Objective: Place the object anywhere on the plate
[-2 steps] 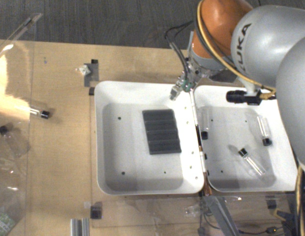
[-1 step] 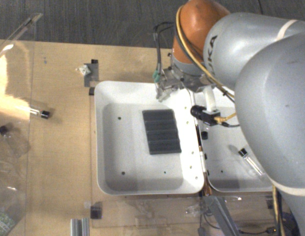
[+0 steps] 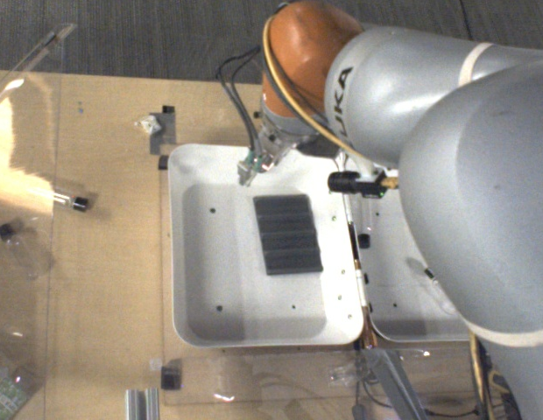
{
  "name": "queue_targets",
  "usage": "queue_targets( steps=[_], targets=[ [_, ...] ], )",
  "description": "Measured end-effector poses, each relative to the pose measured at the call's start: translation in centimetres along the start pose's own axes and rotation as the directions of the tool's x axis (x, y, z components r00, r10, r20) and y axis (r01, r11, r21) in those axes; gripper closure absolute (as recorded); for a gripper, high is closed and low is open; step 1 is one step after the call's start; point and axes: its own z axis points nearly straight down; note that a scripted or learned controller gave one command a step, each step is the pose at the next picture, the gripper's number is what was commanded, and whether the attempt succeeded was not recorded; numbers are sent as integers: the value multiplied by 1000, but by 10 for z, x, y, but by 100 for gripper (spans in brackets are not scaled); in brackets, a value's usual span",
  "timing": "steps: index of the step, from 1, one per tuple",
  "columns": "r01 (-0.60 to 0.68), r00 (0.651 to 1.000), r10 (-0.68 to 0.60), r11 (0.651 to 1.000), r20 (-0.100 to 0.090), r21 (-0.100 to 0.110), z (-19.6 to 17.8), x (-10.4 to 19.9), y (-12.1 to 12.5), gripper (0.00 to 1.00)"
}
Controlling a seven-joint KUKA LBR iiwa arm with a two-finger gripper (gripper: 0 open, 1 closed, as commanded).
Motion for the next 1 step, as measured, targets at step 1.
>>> queue_targets(
  steps=[1],
  targets=[
    [253,967,-253,967,1,-3,-25,71,37,100]
  ],
)
